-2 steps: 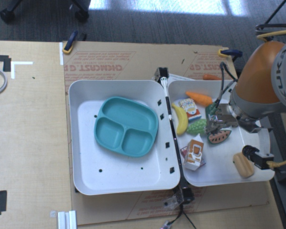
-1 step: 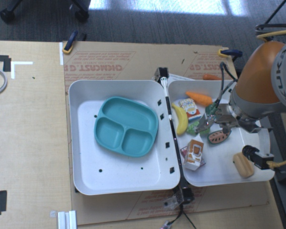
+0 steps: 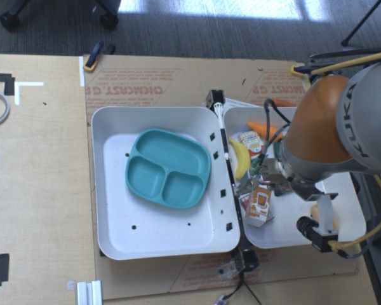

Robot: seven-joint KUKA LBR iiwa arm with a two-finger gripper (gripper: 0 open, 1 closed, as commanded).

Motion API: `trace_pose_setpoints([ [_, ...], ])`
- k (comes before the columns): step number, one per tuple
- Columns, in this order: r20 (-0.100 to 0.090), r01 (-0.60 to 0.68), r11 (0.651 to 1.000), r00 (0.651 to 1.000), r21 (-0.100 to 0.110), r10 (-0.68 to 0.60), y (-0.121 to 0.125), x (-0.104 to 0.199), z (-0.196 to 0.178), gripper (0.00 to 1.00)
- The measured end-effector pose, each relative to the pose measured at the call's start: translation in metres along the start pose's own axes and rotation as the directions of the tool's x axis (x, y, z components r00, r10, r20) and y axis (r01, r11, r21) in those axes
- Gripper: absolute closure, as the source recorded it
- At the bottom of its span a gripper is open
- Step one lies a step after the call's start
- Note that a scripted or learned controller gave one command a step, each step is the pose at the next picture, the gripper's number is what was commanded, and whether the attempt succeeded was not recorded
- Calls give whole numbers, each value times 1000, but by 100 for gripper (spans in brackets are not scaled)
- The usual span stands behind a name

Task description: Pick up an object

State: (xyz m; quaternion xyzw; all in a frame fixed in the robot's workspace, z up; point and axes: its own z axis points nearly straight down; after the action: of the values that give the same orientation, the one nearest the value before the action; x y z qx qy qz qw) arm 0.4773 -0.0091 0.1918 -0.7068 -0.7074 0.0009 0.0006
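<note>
Counter [image 3: 38, 189] of pale wood runs across the left of the scene, and on it we see a sheet of printed cardboard [image 3: 146, 81] under two shallow white bins. In the left bin [image 3: 114, 234] we find a teal plate [image 3: 168, 169] with three compartments, lying flat near the bin's middle. A black clip [image 3: 216, 98] sits at the far end of the wall the two bins share. Past that wall, in the right bin [image 3: 273, 234], we make out a banana [image 3: 240, 157] lying along the wall, a small white packet with a printed label [image 3: 249, 140] just beside it, an orange carrot-like piece [image 3: 261, 129] at the far side, and a small red-and-white carton [image 3: 257, 206] nearer us, tilted. The grey arm [image 3: 368, 119] with its orange band [image 3: 320, 122] reaches in from the right and hangs over the right bin, above the clutter of objects. We see the tool [image 3: 271, 178] low beside the carton and banana, but the wrist covers it, and we cannot tell how it stands or whether anything is in it.
</note>
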Motion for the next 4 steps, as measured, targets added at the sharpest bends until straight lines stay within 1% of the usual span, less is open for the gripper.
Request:
trace_pose_setpoints([
  [1, 0, 1, 1000, 1000, -1, -1, 1, 0, -9, 100],
  [2, 0, 0, 1000, 1000, -1, 0, 1, 0, -9, 0],
  [3, 1, 4, 1000, 1000, -2, -4, 2, 0, -19, 100],
  [4, 1, 4, 1000, 1000, -2, -4, 2, 0, -19, 0],
])
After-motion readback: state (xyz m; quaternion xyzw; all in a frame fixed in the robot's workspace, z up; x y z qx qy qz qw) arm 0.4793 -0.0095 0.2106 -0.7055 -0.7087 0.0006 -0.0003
